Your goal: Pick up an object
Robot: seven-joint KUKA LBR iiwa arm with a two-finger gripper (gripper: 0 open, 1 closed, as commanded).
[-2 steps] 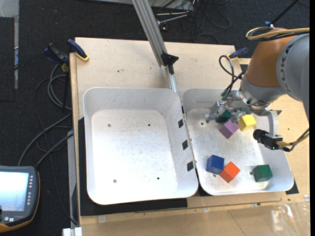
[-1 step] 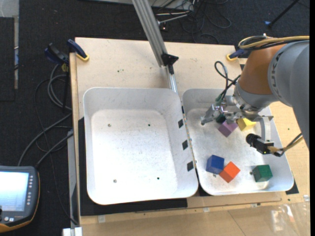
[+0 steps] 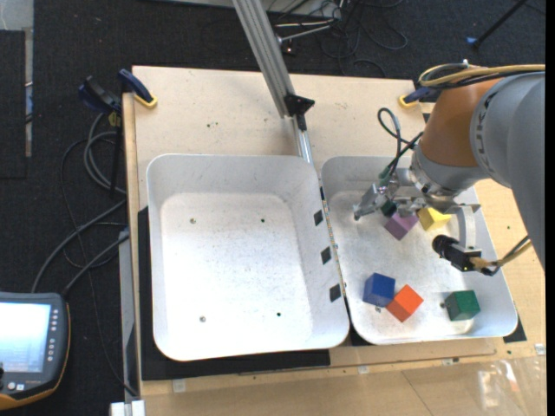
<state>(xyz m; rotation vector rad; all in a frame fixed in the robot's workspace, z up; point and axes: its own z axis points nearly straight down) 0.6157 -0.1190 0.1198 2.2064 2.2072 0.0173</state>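
My gripper hangs low over the back of the right bin, under the grey arm with its orange band. A purple block lies just below and to the right of the gripper, touching or nearly touching it. A yellow block sits beside the purple one, partly under the wrist. Nearer the front of the bin are a blue cube, an orange cube touching it, and a green cube in the front right corner.
The left bin stands beside the right one, with a shared ridge between them. A slanted metal pole comes down to the back of that ridge. Cables and a black fitting hang off the wrist over the right bin.
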